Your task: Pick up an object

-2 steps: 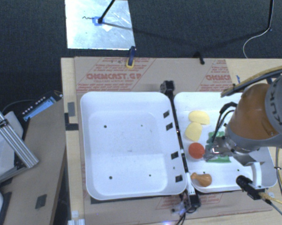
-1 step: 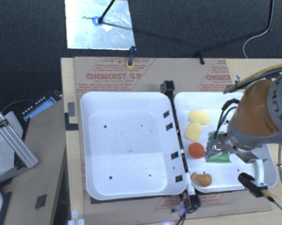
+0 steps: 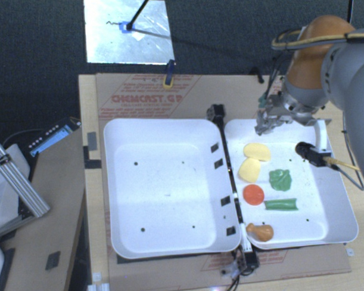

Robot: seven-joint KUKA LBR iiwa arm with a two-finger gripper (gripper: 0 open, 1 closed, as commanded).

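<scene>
Objects for picking lie grouped in the right white plastic bin (image 3: pixel 336 217): two pale yellow rounded pieces (image 3: pixel 253 160), a red-orange round piece (image 3: pixel 253 194), a green leafy piece (image 3: pixel 280 179), a green elongated piece (image 3: pixel 281 204) and a brown lumpy piece (image 3: pixel 261 231) at the near edge. I see the metal two-finger gripper (image 3: pixel 263 126) at that bin's far left corner, just beyond the farther yellow piece. I cannot tell whether it is released or clenched. The left white bin (image 3: pixel 165 187) adjoins.

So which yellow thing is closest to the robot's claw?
The upper yellow piece, at the right bin's far end just below the gripper. The other yellow piece lies farther down, beside the red-orange round one.
</scene>
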